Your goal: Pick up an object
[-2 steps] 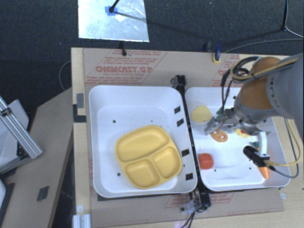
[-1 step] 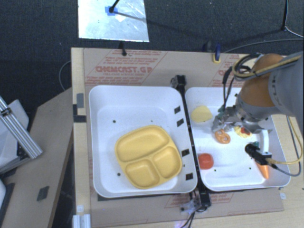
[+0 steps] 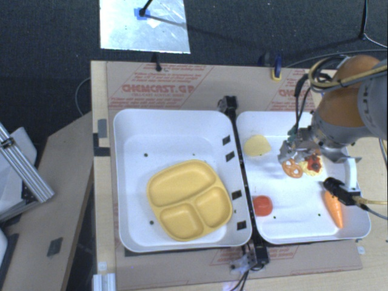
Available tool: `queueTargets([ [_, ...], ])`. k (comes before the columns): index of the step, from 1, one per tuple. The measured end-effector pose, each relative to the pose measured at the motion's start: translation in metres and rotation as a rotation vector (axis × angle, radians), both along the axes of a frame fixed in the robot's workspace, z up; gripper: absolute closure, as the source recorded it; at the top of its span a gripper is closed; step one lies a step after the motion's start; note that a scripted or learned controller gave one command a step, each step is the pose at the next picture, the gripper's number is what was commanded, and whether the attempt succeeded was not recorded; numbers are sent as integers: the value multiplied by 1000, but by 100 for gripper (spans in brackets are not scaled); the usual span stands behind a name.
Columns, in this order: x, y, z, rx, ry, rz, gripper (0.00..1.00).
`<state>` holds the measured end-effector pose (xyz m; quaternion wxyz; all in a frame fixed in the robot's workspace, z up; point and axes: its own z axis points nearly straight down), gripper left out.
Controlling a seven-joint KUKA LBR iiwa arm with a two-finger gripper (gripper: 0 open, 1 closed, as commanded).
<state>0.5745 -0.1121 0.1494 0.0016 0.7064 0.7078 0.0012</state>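
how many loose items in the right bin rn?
4 visible: pale yellow piece at far left, red tomato near the divider, pretzel under the end effector, carrot at near right. The arm may hide more.

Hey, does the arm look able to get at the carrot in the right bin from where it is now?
Probably yes. The carrot lies uncovered by the right bin's near right corner, close below the tool, which sits over the pretzel. Only a black part at its top end crowds it.
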Motion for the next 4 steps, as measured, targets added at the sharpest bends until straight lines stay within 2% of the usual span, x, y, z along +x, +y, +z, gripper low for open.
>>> queueTargets([
  [1, 3, -7, 46, -1, -2, 2, 100],
  [2, 12, -9, 107, -1, -4, 3, 100],
  [3, 9, 49, 95, 2, 4, 8, 100],
  [4, 15, 95, 85, 2, 3, 7, 100],
])
